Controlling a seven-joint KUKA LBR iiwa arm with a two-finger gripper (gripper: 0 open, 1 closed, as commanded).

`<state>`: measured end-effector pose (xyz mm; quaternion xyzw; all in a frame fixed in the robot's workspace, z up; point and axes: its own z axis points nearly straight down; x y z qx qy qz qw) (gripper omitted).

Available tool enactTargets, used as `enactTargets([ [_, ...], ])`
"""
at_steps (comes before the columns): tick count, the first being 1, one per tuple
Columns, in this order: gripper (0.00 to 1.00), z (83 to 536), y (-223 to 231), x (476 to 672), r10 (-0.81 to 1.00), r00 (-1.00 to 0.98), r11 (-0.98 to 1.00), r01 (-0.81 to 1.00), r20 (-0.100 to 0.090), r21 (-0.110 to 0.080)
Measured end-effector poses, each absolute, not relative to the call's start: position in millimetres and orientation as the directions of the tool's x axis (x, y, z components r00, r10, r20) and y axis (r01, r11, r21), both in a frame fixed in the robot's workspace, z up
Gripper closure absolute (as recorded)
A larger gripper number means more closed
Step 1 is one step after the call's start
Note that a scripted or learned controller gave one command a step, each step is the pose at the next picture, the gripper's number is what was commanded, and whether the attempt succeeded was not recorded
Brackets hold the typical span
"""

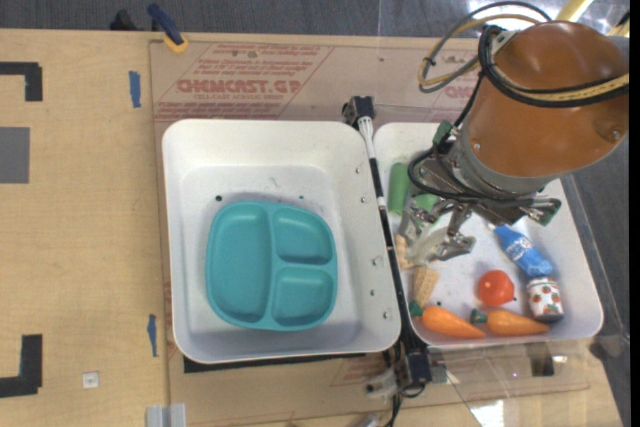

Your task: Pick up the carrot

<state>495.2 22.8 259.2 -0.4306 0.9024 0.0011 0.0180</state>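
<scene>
An orange tapered plastic carrot (452, 322) lay at 6 o'clock in the right-hand shallow white bin (585, 265), its tip touching a second orange carrot (517, 322) at 5 o'clock. A red plastic tomato (494, 288) sat just above them, with a blue bottle (525, 251) and small spotted can (543, 298) nearby. The grey metal gripper (440, 240) hovered toward 10 o'clock, apparently gripping nothing; its opening could not be judged. A teal 3-compartment tray (270, 265) occupied the left white bin (190, 215), likely awaiting the pick.
</scene>
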Motion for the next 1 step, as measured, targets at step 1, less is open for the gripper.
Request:
enactTargets([
  [1, 0.0, 258.7, 22.8, 495.1, -0.777, -0.628, 0.629, -0.777, -0.033, -0.012],
])
